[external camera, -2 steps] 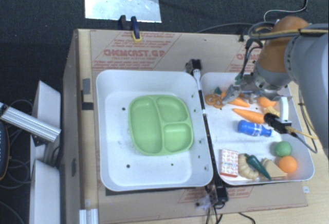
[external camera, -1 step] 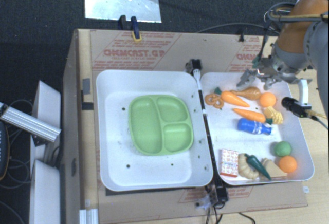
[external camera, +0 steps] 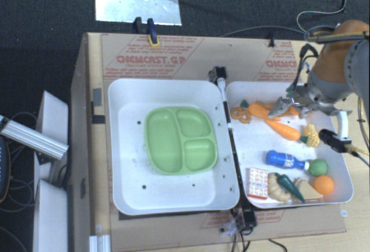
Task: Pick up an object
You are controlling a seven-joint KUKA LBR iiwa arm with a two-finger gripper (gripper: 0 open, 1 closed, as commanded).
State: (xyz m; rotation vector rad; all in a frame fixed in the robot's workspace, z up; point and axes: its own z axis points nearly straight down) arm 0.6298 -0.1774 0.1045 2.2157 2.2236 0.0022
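My pincer (external camera: 284, 105) hangs low over the far side of the right bin (external camera: 345, 187), reaching in from the right; its fingers stand a little apart, tips just above an orange carrot (external camera: 283, 129), nothing between them. Beside the carrot: a pretzel-shaped orange piece (external camera: 240, 112) toward the divider, a corn cob (external camera: 311, 135) on the other side. Nearer the front edge lie a blue bottle (external camera: 285, 159), a green round fruit (external camera: 317, 166), an orange (external camera: 324, 185) and a small printed box (external camera: 258, 182). The left bin (external camera: 121, 95) holds a green divided plate (external camera: 180, 140). Both bins sit on the desk (external camera: 150, 60).
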